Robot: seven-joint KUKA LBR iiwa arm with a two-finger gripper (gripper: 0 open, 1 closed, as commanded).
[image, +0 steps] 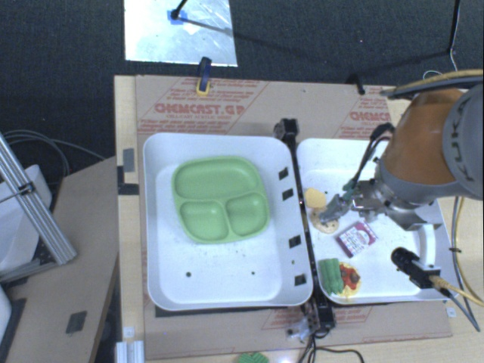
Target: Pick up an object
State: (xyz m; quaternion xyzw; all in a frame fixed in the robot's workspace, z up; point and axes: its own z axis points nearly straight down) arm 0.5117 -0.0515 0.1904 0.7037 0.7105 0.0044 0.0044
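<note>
At the bottom edge of the frame, a small green object [253,358] sits cut off below the bench [227,104], nearest the lens. Just behind it, in the near left corner of the right bin [340,157], lies a green, red and yellow item [339,274] close against the rim. Farther in, the gripper [330,214] of the grey and orange arm [431,150] hangs low over the bin's left side, directly above a pale round object [325,225] that lies by the wall shared with the other bin. The object shows at and just below the gripper's tip; whether the two touch cannot be told, nor whether the gripper stands open or closed. A small yellow piece [314,198] lies just beyond the round object, near the same wall. A maroon and white packet [355,238] lies just to the right of the round object, tilted, apart from the green item. The left bin [219,278] holds a pale green divided plate [221,199], flat, with one large compartment and two small ones, all bare
</note>
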